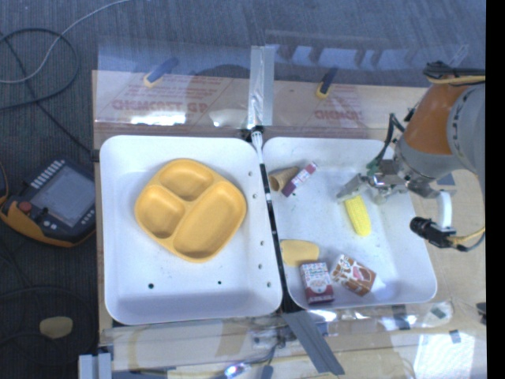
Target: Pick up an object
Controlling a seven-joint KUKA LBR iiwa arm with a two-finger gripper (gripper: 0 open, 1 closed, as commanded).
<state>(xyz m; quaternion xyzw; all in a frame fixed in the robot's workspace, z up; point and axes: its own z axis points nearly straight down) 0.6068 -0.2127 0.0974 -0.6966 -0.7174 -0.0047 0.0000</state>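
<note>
My gripper [371,186] hangs low over the right bin [410,287], in its upper right part, with nothing visibly held. Just below it lies a yellow corn cob [359,215], a little apart from the gripper's tip. Further objects in this bin: a tan cone [282,178] and a small maroon packet [300,178] at the upper left, a yellow wedge [298,251] at the left wall, a red box [316,281] and a brown-red carton [353,275] at the front.
The left bin [126,283] holds a yellow divided plate [189,208]. The grey arm with its orange band [430,125] reaches in from the right, and a black cable fitting [430,231] hangs beside it. A pendant [55,204] lies on the floor at left.
</note>
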